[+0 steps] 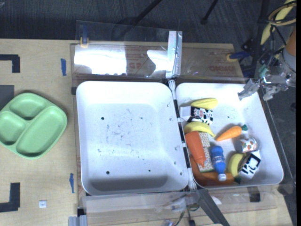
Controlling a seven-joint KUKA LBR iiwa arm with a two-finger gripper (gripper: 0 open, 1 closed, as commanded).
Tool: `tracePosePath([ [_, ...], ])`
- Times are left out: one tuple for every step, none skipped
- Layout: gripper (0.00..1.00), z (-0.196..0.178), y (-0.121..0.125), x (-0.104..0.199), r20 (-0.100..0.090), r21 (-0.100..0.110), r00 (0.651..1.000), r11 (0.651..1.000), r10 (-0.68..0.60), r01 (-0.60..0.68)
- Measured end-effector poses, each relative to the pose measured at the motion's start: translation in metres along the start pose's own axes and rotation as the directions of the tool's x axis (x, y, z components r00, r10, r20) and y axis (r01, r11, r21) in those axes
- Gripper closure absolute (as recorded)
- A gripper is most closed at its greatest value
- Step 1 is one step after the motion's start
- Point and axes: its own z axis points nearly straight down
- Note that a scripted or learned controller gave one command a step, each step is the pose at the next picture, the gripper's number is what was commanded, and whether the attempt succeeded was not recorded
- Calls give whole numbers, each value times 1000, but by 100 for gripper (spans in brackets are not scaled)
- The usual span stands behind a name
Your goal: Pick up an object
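- Wooden desk (37, 182) over dark floor; green plate (31, 125) far left
- Left bin (127, 135) bare
- Right bin (263, 121) holds the toys: banana (203, 103), carrot (229, 133), bottle (218, 160)
- Gripper (256, 89) over that bin's far-right corner; toys lie down-left of it, carrot nearest, pointing at it; grip state unclear

A robotics lab or test cell, not a home. A plywood bench (42, 60) carries two shallow white bins (127, 126) set side by side, with black corner marks and strips of blue tape (63, 66) fixed to the wood. A clear plastic screen (124, 51) stands behind the bins. On the dark carpeted floor (94, 4) beyond, black stand legs (155, 6) cross, and loose cables (282, 13) hang at the right. Toy food lies heaped in the right bin (263, 121), and a green divided plate (30, 125) sits on the bench
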Motion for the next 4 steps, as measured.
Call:
tracePosePath([
  [0, 136, -77, 43, 1, -3, 991, 991, -131, 131],
  [0, 110, -63, 79, 1, -2, 991, 991, -137, 137],
  [100, 100, -62, 78, 2, -6, 991, 991, -134, 134],
  [100, -7, -72, 123, 0, -1, 937, 937, -350, 350],
])
